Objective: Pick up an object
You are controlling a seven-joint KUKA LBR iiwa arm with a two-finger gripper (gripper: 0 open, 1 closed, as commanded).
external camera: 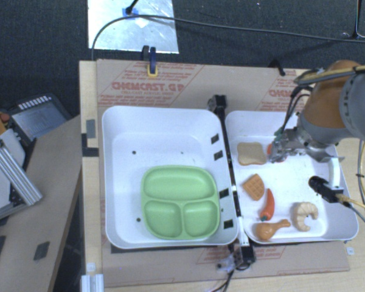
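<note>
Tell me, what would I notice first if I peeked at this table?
Probably the big green divided plate, lying in the left bin toward its near side. Next, the grey and orange robot arm reaching in from the right, its gripper low in the right bin beside a slice of toy bread. In front lie a waffle, a red chili pepper, a drumstick and a shrimp.

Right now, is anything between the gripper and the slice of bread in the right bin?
Nothing visible. The gripper hangs just right of the bread, with bare bin floor between them. The waffle and chili pepper lie nearer the camera, off that line.
</note>
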